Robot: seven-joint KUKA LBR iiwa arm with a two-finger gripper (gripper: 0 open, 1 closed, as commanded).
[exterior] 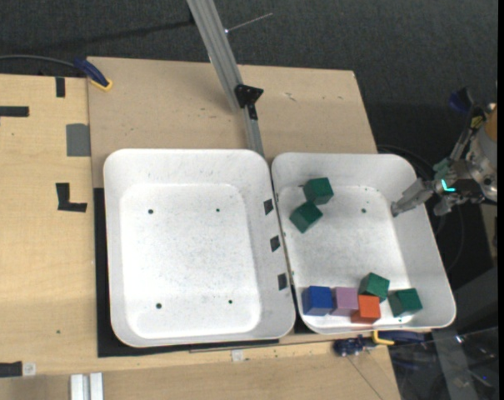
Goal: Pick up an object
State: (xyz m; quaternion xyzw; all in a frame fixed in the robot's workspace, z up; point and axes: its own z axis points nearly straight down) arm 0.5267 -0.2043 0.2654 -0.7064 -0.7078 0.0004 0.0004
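The right bin (418, 248) holds several small blocks. Two green blocks (318, 190) (306, 217) lie near its upper left. Along its front wall sit a blue block (318, 299), a purple block (346, 299), an orange block (368, 307) and two more green blocks (374, 286) (406, 301). My gripper (404, 202) hangs at the right bin's upper right rim, reaching in from the right, apart from every block and with nothing visibly in it.
The left bin (118, 223) stands beside the right one. A slanted metal bar (222, 52) runs from the top down to the gap between the bins. Black tape marks lie on the wooden bench (35, 140) at the left.
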